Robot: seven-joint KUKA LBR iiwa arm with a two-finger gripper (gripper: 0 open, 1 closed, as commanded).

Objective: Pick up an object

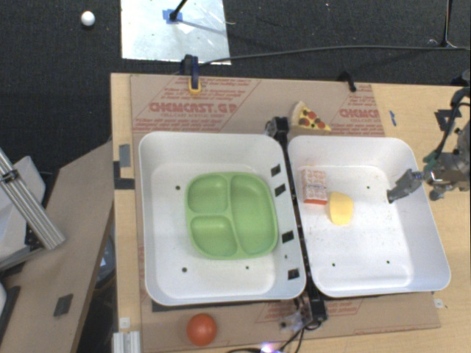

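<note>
The grey two-finger gripper reaches in from the right, above the right edge of the right shallow white bin. I cannot tell its state, and nothing shows in it. In this bin lie a small white and red carton and, touching its lower right corner, a pale yellow rounded block; both are well apart from the gripper. The left shallow white bin holds a green plastic divided plate. A toy pizza slice lies on the bench behind the bins, and an orange ball in front.
</note>
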